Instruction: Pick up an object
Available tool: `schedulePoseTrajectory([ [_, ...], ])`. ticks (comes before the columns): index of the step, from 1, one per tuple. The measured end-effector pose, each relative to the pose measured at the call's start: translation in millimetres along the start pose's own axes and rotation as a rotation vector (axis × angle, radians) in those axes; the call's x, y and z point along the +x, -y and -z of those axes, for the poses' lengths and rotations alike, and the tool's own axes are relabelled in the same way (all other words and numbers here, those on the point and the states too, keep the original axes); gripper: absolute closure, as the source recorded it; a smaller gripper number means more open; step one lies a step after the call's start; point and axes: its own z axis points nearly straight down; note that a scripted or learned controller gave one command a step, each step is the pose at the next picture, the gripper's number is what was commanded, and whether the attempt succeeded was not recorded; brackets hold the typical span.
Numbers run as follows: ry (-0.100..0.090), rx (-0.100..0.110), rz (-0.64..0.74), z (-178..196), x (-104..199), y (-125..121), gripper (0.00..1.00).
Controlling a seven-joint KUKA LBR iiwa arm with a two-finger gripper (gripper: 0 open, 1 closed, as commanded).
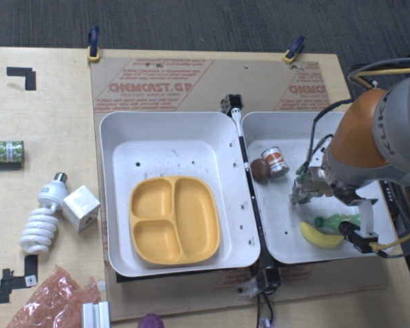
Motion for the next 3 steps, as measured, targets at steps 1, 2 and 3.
schedulePoseTrajectory([
  [1, 0.001, -0.001, 0.004, 0.4, 2.6, -79.0, 0.0],
  [2, 0.0, 0.0, 0.0, 0.0, 5.2, -24.1, 0.0],
  [3, 0.001, -0.001, 0.004, 0.6, -14.7, -127.2, 0.0],
])
